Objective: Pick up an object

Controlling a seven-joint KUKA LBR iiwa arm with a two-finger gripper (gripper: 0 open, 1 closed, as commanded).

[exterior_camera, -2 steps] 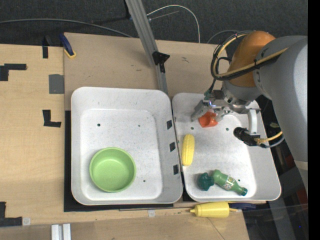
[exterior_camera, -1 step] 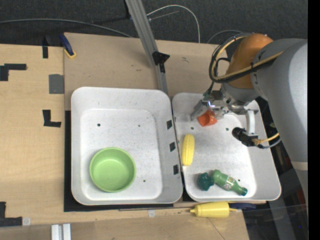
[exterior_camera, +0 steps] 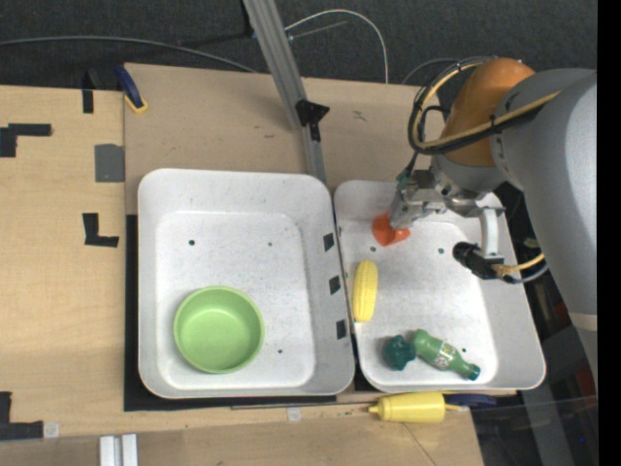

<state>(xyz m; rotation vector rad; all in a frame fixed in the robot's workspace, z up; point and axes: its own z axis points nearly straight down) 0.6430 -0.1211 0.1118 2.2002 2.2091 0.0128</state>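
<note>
**Inspector A:** Starting at the gripper (exterior_camera: pixel 402 214): it sits low over the far-left part of the right bin (exterior_camera: pixel 514 348), right at the small orange-red object (exterior_camera: pixel 388 231). I cannot tell from this slanted view how the tool is set, nor whether anything is pinched; the metal tip merges with the orange piece.

**Inspector B:** Agreed. Location of that piece?

**Inspector A:** On the bin floor, near the far-left corner, partly under the tool tip. It looks small and low. My judgement: light, probably moulded plastic or rubber, stiff enough to resist squeezing, not fragile. A smooth skin could let it squirt sideways on the slick white floor.

**Inspector B:** Best hold?

**Inspector A:** Across its narrow width, centred, pressing down close to the floor. An off-centre pinch would likely flick it towards the wall.

**Inspector B:** Moving outward?

**Inspector A:** A yellow corn cob (exterior_camera: pixel 365 290) lies nearer, by the left wall, well apart from the tool. A green bottle (exterior_camera: pixel 433 350) lies on its side near the front edge. A yellow bottle (exterior_camera: pixel 412 408) rests outside the bin on the bench. The left bin (exterior_camera: pixel 233 197) carries a green bowl (exterior_camera: pixel 219 329) in its near-left part.
</note>
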